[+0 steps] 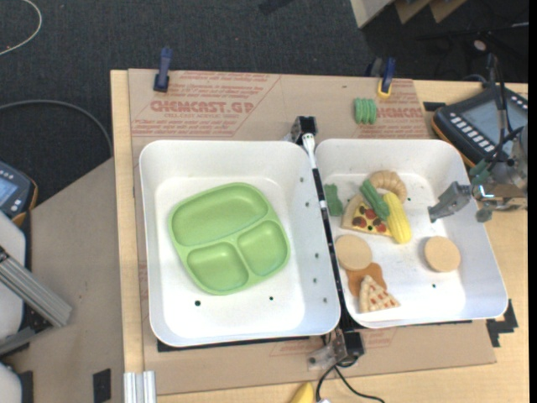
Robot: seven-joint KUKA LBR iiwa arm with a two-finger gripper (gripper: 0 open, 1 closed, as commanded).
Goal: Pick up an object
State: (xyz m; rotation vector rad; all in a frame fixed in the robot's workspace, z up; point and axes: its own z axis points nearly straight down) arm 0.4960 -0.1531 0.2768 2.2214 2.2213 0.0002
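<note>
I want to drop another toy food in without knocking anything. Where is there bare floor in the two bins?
Left bin: the strip around the green divided plate. Right bin: near corner below the round cracker; far corner is bare but near the hand. Crowded: pizza slice, corn.

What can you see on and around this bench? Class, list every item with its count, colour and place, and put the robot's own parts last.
bins: two, white, side by side on the bench
divided plate: one, green, in the left bin
pizza slices: two, yellow and red, in the right bin, one middle, one near front
corn cob: one, yellow, right bin middle
croissant: one, tan, right bin rear
round discs: two, tan, right bin
ridged piece: one, green, on the board behind the right bin
clamps: two, blue, board's rear edge
claw: one, grey, over the right bin's right side
</note>
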